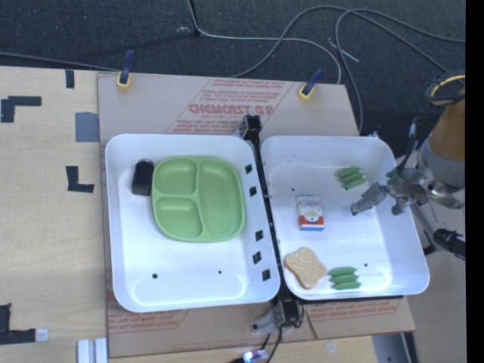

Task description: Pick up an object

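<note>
Four loose items are seen in the right-hand white bin [393, 278]: a small white-and-blue carton with an orange panel [309, 211] near the bin's middle, a tan slice of toy bread [305, 267] by the front-left corner, a green pea-pod piece [350, 177] toward the back-right, and a second green pod piece [344, 277] at the front edge just beside the bread. The grey two-finger gripper [373, 199] is held over the right edge of that bin, tilted, tips aimed toward the bin's middle. How far the jaws are open cannot be told at this resolution; nothing is seen between them.

Key relation: the back pea pod lies just behind and inboard of the tips, nearest candidate, long axis running roughly left-right across the bin. The carton is set further inboard, upright rectangle, long axis front-to-back. A short reach toward the back is judged enough for the pod; the carton needs a longer traverse. No target is yet contacted.

The left bin [121, 225] holds a green divided plastic plate [200, 199] and a small black block [142, 178], well apart from the gripper.
</note>
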